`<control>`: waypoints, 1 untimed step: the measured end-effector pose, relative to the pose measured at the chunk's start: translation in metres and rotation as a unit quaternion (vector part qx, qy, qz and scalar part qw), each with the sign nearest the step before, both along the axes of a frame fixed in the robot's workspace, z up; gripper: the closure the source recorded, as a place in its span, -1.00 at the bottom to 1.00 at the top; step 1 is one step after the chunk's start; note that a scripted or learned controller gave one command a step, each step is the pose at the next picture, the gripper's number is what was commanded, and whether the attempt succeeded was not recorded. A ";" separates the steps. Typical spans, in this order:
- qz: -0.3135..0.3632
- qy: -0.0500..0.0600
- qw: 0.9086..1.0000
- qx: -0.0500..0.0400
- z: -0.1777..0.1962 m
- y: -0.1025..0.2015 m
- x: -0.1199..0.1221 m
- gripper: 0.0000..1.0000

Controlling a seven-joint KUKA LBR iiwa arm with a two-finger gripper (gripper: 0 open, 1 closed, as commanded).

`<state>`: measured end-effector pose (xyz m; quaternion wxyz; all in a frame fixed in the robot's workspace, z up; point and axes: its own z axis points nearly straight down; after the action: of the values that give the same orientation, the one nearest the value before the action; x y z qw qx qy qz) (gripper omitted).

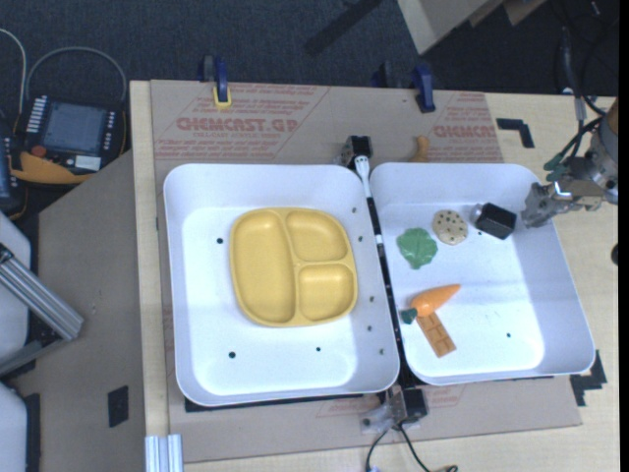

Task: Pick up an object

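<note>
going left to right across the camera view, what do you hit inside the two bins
yellow divided plate → green broccoli piece → cookie → black block → gripper at the right bin's edge. Carrot and waffle piece overlap that span, so left out.

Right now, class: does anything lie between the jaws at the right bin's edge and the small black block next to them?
Nothing visible does. The gripper hangs at the right bin's right rim, and the black block lies just beside it on bare white floor. The cookie, green piece and carrot all lie beyond the block.
</note>
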<state>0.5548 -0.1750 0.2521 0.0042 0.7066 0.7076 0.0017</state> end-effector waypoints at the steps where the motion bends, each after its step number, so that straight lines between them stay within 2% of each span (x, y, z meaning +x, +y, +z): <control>1: 0.001 0.005 1.000 0.003 -0.010 0.056 -0.013 1.00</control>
<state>0.5419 -0.1195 0.2424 -0.0017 0.7056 0.7086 -0.0001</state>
